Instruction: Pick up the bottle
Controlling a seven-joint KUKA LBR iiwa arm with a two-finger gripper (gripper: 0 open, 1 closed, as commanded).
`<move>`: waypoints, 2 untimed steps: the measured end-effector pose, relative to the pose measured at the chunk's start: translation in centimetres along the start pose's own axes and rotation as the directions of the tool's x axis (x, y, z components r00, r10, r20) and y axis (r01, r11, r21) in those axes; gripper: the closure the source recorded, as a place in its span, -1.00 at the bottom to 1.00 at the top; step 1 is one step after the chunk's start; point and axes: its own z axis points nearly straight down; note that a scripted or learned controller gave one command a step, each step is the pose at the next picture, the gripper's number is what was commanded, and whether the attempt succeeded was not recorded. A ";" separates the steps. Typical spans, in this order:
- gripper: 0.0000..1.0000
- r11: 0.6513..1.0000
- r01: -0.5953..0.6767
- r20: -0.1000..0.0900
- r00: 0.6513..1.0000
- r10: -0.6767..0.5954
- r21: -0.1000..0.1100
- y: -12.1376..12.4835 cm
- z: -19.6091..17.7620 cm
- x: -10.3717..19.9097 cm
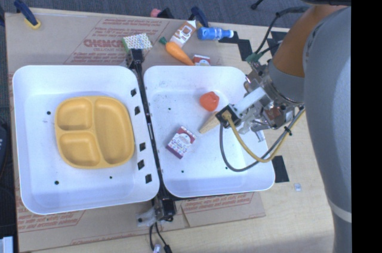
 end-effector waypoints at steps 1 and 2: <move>1.00 0.987 -0.161 0.003 0.987 0.161 0.002 -1.4 10.3 -2.3; 1.00 0.994 0.113 0.000 0.994 -0.113 -0.001 0.4 -5.7 -2.9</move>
